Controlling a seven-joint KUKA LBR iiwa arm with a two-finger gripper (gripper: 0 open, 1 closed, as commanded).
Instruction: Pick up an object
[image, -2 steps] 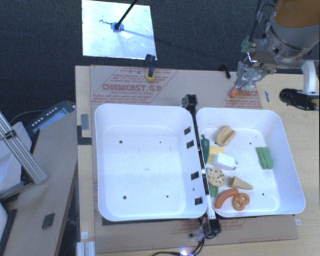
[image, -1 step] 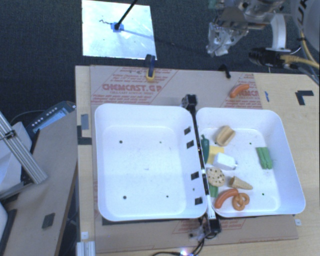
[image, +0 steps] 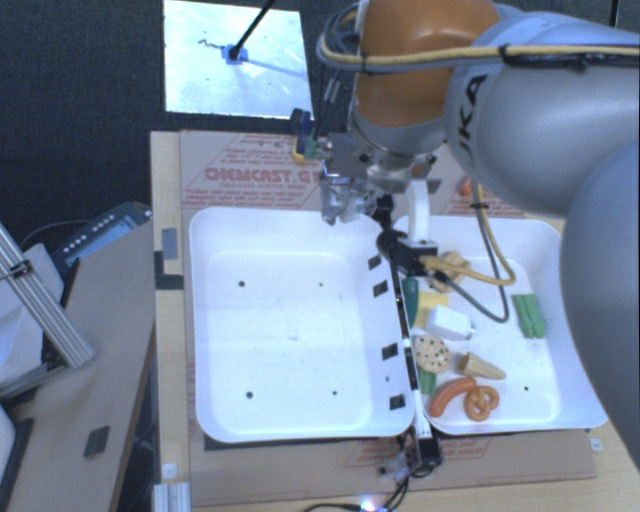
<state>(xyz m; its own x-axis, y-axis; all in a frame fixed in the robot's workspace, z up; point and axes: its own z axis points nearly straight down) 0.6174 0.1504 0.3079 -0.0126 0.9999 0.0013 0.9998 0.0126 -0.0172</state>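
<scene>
Table (image: 170, 300): a tan surface is seen carrying a printed cardboard sheet (image: 250, 175) on which two shallow white bins are set side by side.
Left bin (image: 215, 300): its white floor is marked by a few small dark dots.
Hand (image: 345, 205): it is seen at the far edge of the left bin, near the corner where the two bins meet, under the orange band of the grey arm (image: 540, 100); whether it is spread or pressed together cannot be told, and nothing is seen between its tips.
Divider (image: 400, 320): the touching rims of the bins are crossed by small black clips.
Right bin (image: 545, 395): toy food is gathered along its left side, close to the divider.
Objects: a yellow block (image: 432, 303) is placed just above a white block (image: 450, 323); a speckled round cookie (image: 431, 352) is laid below them, with a wedge (image: 482, 368) to its right; a red sausage (image: 450, 393) and a pretzel (image: 481, 402) are laid nearest the front rim; a green piece (image: 530, 315) is set apart on the right.
Cable (image: 490, 270): a yellow line is draped from the arm over the right bin.
</scene>
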